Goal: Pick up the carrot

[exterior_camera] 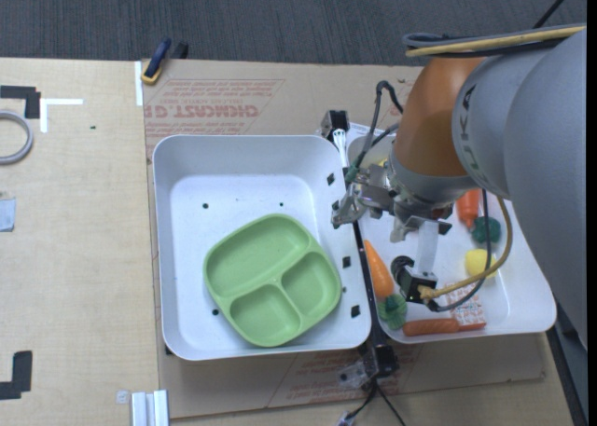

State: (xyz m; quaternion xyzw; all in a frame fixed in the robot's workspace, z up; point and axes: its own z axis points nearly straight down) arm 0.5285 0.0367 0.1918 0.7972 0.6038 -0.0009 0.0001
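Orange and long, the carrot (377, 268) lies in the right bin (522, 308), close to that bin's left wall. Its thin end points toward the far side. Its green leafy top (393, 310) is at the near end. It rests flat on the white floor of the bin.

The gripper (394, 214) hangs over the same bin, just past the thin end of the carrot. The big grey arm (541, 126) with its orange band (431, 121) comes in from the right and covers a lot of the bin. I cannot tell how far open the gripper is. I see nothing held in it.

Other small things sit in the right bin too. A long red piece (443, 326) lies by the front wall, next to the carrot's leaves. A yellow piece (478, 261) is farther to the right. A green piece (485, 228) is just behind the yellow one. An orange-red piece (469, 202) peeks out beside the arm.

The left bin (177, 228) holds a light green plate (270, 280) with three parts. The plate sits near the front right corner of that bin, turned at a slant.

Both bins stand on brown cardboard (215, 103) with red letters on it. A small blue and yellow thing (156, 59) lies on the bench, past the left bin.
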